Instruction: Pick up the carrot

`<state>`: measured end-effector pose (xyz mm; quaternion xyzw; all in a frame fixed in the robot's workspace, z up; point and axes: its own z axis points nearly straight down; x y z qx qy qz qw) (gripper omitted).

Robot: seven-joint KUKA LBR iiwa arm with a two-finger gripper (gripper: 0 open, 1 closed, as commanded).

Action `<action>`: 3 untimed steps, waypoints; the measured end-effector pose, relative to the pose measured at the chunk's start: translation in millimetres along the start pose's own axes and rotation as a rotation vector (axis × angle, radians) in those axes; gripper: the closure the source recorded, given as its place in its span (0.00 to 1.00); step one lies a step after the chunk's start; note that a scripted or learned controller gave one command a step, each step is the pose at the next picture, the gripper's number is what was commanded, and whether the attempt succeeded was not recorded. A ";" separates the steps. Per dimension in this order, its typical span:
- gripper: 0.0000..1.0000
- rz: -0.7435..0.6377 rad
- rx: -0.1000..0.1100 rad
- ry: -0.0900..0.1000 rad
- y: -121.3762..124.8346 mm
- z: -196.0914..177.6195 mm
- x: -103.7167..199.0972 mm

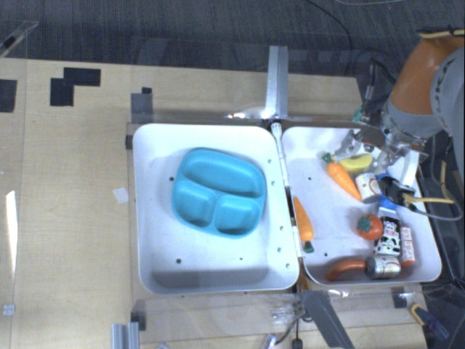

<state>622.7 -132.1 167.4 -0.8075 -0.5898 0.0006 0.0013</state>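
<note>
My gripper (372,145) hangs over the far right corner of the right bin (330,257), just above a yellow banana-like piece (356,163); how it is set I cannot tell. One carrot (342,180) lies just beside that piece, tip pointing toward the bin's middle. A second carrot (303,221) rests along the left wall. A tomato (369,226), a sausage (345,268) and small cans (390,247) sit near the front right. The left bin (156,267) holds a blue divided plate (218,191).

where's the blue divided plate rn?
The blue divided plate lies in the left bin of the camera view, about centred, across the divider from the carrot along the right bin's left wall.
</note>
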 end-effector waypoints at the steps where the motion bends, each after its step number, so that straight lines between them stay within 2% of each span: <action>1: 0.00 -0.011 -0.005 0.000 -0.9 56.7 -13.3; 2: 1.00 -0.016 -0.006 0.001 0.1 47.6 -10.7; 3: 1.00 0.079 -0.006 -0.001 23.8 -56.6 2.2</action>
